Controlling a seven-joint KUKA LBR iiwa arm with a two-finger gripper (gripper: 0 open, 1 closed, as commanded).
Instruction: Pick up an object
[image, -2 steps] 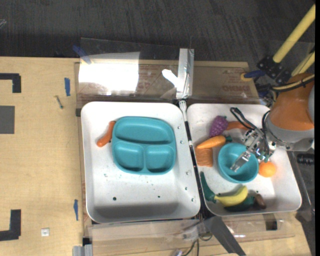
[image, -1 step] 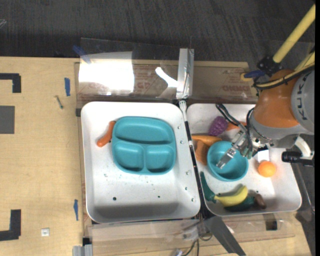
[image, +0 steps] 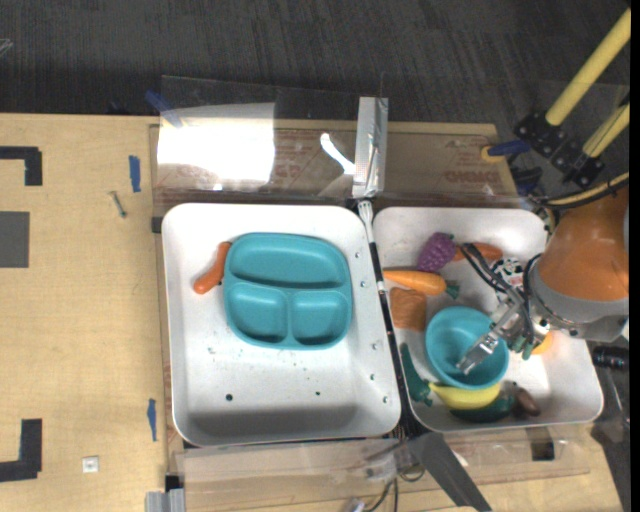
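Inside teal bowl (image: 462, 343), jaws reaching down

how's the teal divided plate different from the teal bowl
The teal divided plastic plate lies in the left white bin; the round teal bowl sits in the right white bin. The plate is wide, shallow and split into three compartments; the bowl is smaller, deeper and undivided. The plate lies apart from the arm, while the gripper reaches into the bowl. Both share the same teal colour.

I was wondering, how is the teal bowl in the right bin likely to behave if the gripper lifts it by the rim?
The teal bowl looks like stiff, light plastic. It sits on a yellow bowl, so it may tip or slide. The gripper is inside it.
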